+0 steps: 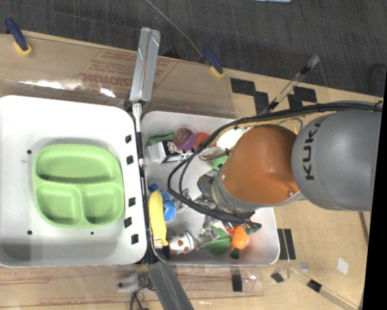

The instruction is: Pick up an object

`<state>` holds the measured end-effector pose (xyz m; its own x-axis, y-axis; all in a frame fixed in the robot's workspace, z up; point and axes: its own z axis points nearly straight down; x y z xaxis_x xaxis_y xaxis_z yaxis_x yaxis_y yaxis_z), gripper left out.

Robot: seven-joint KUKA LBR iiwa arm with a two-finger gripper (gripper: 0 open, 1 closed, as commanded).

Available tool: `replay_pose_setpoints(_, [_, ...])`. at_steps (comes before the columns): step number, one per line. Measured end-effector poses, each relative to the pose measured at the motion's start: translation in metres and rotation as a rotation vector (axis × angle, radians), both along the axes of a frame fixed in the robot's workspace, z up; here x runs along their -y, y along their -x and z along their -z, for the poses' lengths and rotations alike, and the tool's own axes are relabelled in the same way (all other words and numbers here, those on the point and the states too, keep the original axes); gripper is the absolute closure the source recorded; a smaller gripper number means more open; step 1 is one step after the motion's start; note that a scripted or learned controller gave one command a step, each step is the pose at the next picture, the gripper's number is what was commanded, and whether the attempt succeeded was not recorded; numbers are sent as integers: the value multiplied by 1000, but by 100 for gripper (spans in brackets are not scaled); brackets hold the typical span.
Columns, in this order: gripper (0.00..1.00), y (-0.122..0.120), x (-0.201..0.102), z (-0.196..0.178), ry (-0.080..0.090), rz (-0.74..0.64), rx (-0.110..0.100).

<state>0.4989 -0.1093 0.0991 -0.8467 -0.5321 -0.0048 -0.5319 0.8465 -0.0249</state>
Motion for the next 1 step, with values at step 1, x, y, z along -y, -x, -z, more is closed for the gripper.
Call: replay_pose_setpoints(1, [0,-58,7,7,-15,-419,-19])
